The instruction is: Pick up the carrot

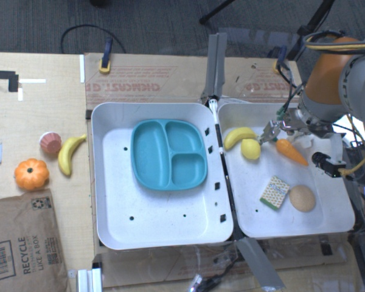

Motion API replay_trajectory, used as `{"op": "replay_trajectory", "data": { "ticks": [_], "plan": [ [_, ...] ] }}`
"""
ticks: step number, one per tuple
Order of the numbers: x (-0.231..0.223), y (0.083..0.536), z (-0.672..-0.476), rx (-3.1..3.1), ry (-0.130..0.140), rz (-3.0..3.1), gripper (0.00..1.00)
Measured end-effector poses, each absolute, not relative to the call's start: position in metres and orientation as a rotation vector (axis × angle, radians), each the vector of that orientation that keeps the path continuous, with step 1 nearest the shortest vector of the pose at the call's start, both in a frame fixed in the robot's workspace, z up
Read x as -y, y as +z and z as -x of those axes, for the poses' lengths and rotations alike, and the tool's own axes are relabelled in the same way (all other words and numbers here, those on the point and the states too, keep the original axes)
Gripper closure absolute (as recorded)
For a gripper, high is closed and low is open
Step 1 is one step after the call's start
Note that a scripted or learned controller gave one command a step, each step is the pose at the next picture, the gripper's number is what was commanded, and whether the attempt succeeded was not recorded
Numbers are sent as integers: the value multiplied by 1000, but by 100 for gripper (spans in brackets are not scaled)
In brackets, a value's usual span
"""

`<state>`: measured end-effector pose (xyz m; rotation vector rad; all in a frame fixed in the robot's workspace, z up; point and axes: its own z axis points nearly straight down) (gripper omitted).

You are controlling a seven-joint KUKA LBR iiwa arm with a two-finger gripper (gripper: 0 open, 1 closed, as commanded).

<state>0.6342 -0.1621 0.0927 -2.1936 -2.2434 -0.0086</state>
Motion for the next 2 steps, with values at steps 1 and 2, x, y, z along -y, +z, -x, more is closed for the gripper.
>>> {"op": "replay_trajectory", "data": {
  "ticks": [1, 2],
  "plan": [
    [164, 102, -634, 2245, -6, 2198, 100],
    [117, 186, -644, 2206, 1, 2238, 100]
  ]
}}
